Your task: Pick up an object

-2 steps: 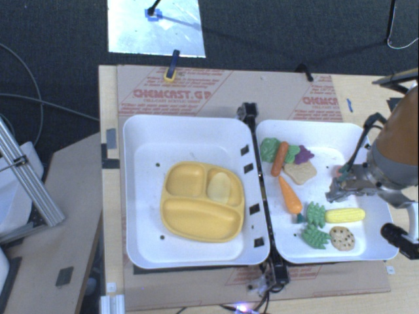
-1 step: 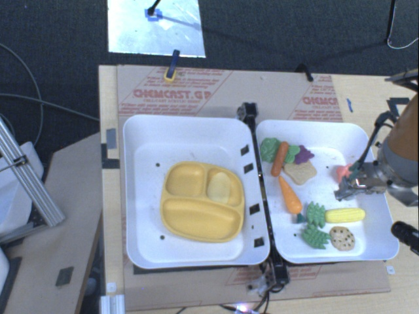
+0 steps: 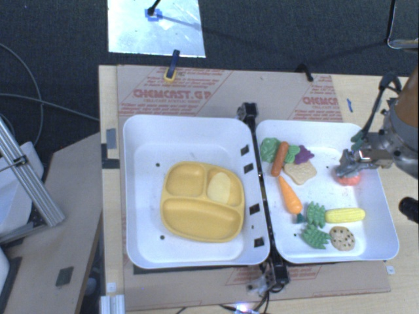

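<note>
The gripper (image 3: 348,165) sits low at the three o'clock edge of the right bin (image 3: 373,244), right over a small red toy (image 3: 350,178), perhaps a tomato. It seems to press on or around the toy, but the view is too coarse to tell whether anything is clasped, so the pick looks begun, not finished; lifting is left.

Other toys lie in that bin: two carrots (image 3: 290,195), a slice of bread (image 3: 301,173), a corn cob (image 3: 345,215) and a cookie (image 3: 342,239) toward five o'clock. The left bin (image 3: 141,195) holds a yellow divided plate (image 3: 200,201). Both bins rest on a cardboard sheet (image 3: 196,90) on the bench, above dark carpet (image 3: 52,38).
</note>
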